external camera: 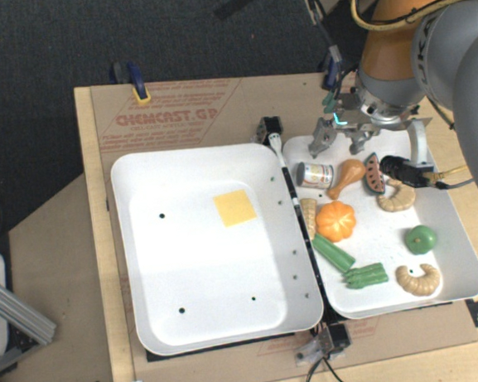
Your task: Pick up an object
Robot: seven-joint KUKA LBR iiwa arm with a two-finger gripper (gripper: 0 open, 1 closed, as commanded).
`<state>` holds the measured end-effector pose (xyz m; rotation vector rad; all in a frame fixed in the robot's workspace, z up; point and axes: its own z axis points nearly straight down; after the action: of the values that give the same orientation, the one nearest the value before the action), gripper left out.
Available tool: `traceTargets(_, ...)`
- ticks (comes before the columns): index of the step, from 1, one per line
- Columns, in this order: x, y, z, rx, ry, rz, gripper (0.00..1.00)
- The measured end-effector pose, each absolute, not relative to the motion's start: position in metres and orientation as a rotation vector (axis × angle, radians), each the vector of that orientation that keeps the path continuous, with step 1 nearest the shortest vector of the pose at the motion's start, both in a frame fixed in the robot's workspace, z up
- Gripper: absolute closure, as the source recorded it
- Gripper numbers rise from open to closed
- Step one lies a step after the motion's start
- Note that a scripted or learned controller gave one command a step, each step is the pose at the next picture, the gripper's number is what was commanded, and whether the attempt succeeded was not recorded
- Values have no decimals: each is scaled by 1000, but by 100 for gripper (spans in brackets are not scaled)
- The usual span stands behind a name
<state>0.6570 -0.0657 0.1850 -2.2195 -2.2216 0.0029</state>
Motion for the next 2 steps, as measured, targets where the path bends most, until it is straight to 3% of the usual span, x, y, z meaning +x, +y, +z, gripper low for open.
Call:
traceTargets(1, 626, -95, 123, -2221, -2214, 8, 0)
traceTargets(2, 577, -98, 85, -2234, -2219, 5, 0)
